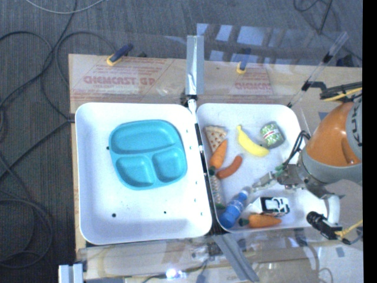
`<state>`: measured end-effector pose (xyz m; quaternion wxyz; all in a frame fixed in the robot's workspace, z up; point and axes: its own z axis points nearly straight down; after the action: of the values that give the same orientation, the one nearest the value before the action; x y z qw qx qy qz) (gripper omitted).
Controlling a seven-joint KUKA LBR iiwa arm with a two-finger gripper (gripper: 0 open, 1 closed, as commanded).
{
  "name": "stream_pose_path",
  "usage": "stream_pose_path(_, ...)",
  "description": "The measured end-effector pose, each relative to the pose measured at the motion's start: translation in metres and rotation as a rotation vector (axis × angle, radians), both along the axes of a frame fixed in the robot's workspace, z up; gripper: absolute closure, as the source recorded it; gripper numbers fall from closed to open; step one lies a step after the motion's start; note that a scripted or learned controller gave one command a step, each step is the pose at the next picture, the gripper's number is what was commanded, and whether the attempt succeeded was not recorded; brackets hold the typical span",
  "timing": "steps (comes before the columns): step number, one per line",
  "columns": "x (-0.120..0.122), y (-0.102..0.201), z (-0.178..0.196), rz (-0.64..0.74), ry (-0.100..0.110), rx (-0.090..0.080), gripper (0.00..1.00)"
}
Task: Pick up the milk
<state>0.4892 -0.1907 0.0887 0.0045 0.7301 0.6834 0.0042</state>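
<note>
a small black-and-white milk carton (275,204) lies on its side near the front right corner of the right-hand white bin (294,118), just above an orange carrot (264,220) and right of a blue bottle (234,208).

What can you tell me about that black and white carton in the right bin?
The milk is a small carton, white with black patches, seemingly cardboard. It lies on its side near the front edge of the right bin, just under the arm's wrist. A carrot lies close in front of it, maybe touching, and a blue bottle lies to its left. Its print is too small to read.
</note>
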Motion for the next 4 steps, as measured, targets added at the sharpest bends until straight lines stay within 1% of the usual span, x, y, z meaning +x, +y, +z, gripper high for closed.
stream_pose_path(1, -0.001, -0.008, 0.0, 0.175, 0.004, -0.003, 0.0)
stream_pose_path(2, 0.0, 0.004, 0.0, -0.296, -0.003, -0.001, 0.0)
stream_pose_path(3, -0.002, -0.013, 0.0, -0.011, 0.012, 0.012, 0.0)
stream_pose_path(4, -0.002, -0.009, 0.0, 0.066, 0.002, -0.008, 0.0)
